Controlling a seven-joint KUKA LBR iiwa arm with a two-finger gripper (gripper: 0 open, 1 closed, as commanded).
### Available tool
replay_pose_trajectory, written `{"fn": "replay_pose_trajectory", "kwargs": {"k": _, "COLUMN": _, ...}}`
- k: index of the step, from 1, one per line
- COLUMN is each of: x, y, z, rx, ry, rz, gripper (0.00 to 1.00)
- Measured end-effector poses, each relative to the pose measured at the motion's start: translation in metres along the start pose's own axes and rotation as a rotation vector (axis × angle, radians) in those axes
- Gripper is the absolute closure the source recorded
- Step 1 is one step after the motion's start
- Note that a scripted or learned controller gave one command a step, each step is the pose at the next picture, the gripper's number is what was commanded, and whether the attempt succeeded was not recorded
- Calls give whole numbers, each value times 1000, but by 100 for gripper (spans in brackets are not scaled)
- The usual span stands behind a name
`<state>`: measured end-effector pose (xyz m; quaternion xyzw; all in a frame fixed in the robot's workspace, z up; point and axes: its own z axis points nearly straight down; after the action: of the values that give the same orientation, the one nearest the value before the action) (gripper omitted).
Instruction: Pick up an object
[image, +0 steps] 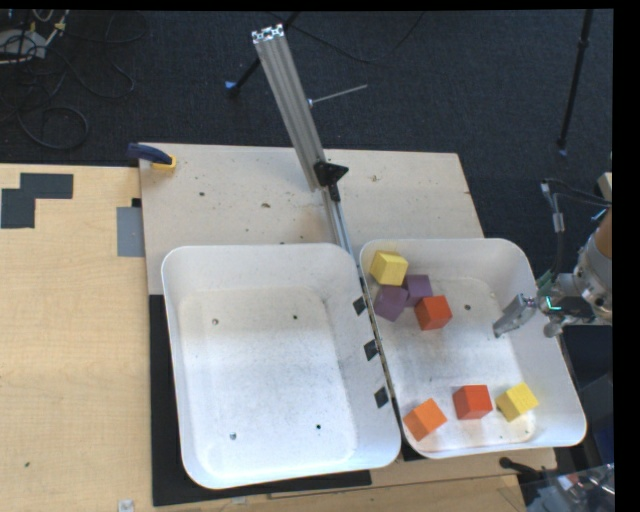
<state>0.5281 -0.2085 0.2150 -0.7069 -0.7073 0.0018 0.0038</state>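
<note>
The right bin (560, 400) holds several cubes. A yellow cube (388, 267), two purple cubes (418, 287) (390, 302) and a red-orange cube (433, 313) cluster at its far left. Along the near edge lie an orange cube (426, 417), a red cube (472, 401) and a second yellow cube (517, 401). My gripper (525, 316) hangs over the bin's right rim, well right of the red-orange cube and above the near row. Nothing shows held in it.
The left bin (200, 290) sits beside the right one, with black clips (370, 350) along the shared edge. A slanted aluminium pole (295, 110) comes down to the bins' far junction. A blue and yellow clamp (152, 156) lies at the bench's far left corner.
</note>
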Motion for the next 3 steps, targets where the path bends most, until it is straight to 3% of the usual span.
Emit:
{"fn": "replay_pose_trajectory", "kwargs": {"k": 1, "x": 0, "y": 1, "z": -3, "rx": -5, "ry": -1, "rz": 1, "gripper": 0}}
{"fn": "replay_pose_trajectory", "kwargs": {"k": 3, "x": 3, "y": -6, "z": 87, "rx": 0, "ry": 0, "rz": 3, "gripper": 0}}
